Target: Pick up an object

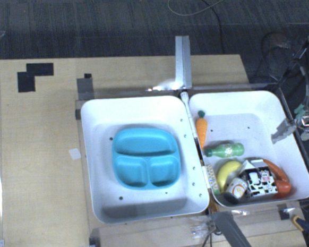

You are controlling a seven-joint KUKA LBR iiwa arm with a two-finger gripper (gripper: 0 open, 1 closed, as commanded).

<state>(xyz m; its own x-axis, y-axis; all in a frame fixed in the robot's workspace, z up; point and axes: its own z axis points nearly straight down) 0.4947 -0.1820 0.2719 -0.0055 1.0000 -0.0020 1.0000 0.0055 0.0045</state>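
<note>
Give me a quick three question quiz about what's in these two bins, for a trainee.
1. True or false: the blue divided tray lies in the left bin.
2. Which item lies closest to the divider between the bins? A) carrot B) green bottle C) banana
3. Fill in: the hand hovers at the right bin's ____ edge.

Key: 1 true; 2 A; 3 right.

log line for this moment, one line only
phase: pre-grasp | gripper: over right bin's right rim, nothing seen held | right bin: carrot, green bottle, banana | left bin: blue tray
</note>
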